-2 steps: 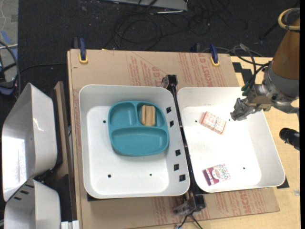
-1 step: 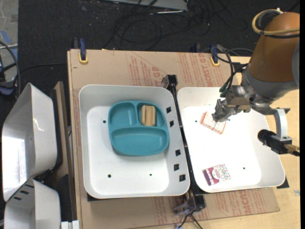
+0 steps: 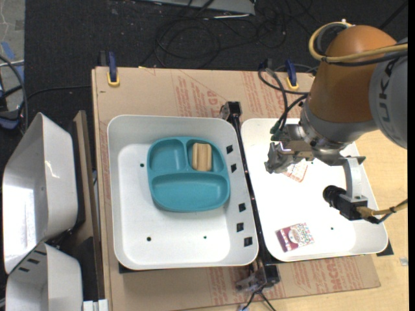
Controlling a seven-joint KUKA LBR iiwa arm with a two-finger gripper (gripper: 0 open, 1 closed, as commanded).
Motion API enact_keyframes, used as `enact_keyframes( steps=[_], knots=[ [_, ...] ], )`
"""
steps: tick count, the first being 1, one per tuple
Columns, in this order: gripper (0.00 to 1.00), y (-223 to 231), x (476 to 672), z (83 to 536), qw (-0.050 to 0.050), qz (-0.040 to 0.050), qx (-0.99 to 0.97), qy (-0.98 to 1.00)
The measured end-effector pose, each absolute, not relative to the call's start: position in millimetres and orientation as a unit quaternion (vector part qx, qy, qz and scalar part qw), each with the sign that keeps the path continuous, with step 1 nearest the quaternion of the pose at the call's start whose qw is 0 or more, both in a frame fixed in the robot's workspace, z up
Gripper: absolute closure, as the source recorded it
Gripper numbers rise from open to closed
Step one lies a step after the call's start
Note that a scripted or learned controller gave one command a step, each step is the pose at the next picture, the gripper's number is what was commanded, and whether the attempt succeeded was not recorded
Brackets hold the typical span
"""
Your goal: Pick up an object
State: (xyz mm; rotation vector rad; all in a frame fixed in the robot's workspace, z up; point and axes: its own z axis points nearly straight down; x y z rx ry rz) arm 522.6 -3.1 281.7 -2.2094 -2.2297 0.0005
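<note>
Under gripper [image 3: 280,162], half-hidden card [image 3: 297,172]

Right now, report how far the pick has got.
Done: the grey arm's gripper is positioned low over the right white bin, beside a small white and red packet. In hand: nothing visibly lifted. Left: the grasp and lift; the purple and white packet lies untouched, and the tan block sits in the teal divided tray.

Open floor around packet [image 3: 296,236]
</note>
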Motion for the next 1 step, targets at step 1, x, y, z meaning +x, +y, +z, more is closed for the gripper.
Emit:
enact_keyframes(
  steps=[1],
  knots=[
    [1.0, 44.8, 516.5, 249.7, 0.002, 0.0009, -0.704, -0.71]
  ],
)
